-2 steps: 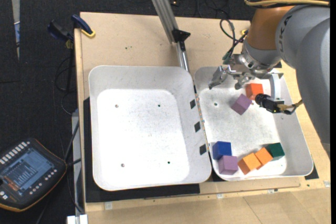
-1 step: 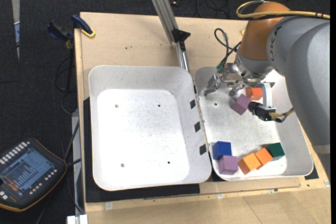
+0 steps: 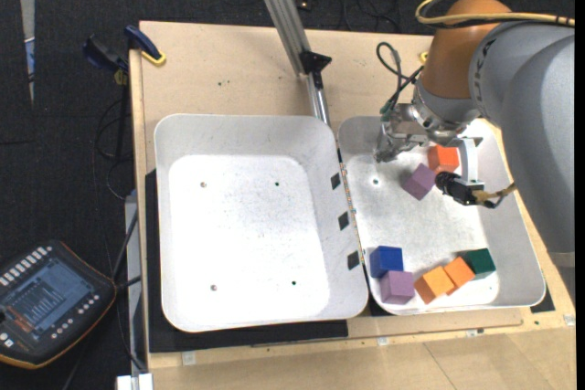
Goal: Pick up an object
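Observation:
My gripper [image 3: 391, 144] hangs over the far part of the right bin [image 3: 512, 224], below the orange wrist band. A purple block [image 3: 419, 182] lies tilted on the bin floor just right of and nearer than the gripper, apart from it. An orange block [image 3: 444, 158] sits beside the purple one, partly under the wrist. Along the near edge of the bin lie a blue block [image 3: 387, 258], a second purple block [image 3: 397, 286], a second orange block [image 3: 435, 281] and a green block [image 3: 477, 265].
The left bin [image 3: 242, 215] lies beside the right one, their rims meeting at the middle. A slanted metal pole [image 3: 283, 9] runs down to the far edge between the bins. A teach pendant [image 3: 46, 301] sits off the bench at lower left.

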